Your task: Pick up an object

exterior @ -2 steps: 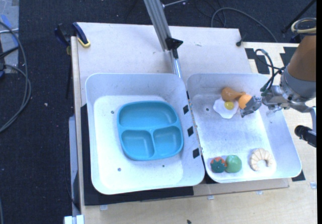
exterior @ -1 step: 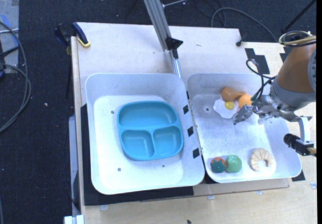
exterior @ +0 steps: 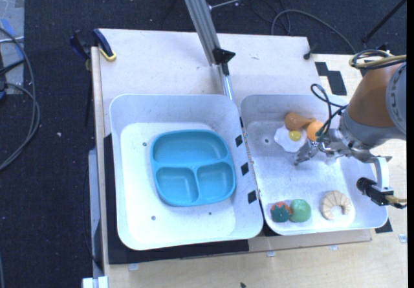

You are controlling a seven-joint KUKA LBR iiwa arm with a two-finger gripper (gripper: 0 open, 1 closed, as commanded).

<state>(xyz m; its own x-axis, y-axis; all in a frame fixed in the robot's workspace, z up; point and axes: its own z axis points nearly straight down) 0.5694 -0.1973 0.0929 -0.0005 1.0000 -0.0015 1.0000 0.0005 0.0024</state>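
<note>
Hovering near the right bin's (exterior: 362, 219) back edge, the gripper (exterior: 309, 153) is needing to centre over the egg (exterior: 289, 138); its grasp state cannot be told.

Rt bin (exterior: 259, 151) mid floor free; toys crowd back & front.

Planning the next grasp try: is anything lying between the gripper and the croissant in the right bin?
Nothing visible does. The gripper hangs over the right bin, and bare bin floor separates it from the croissant. The fried egg and orange pieces lie on the far side.
</note>
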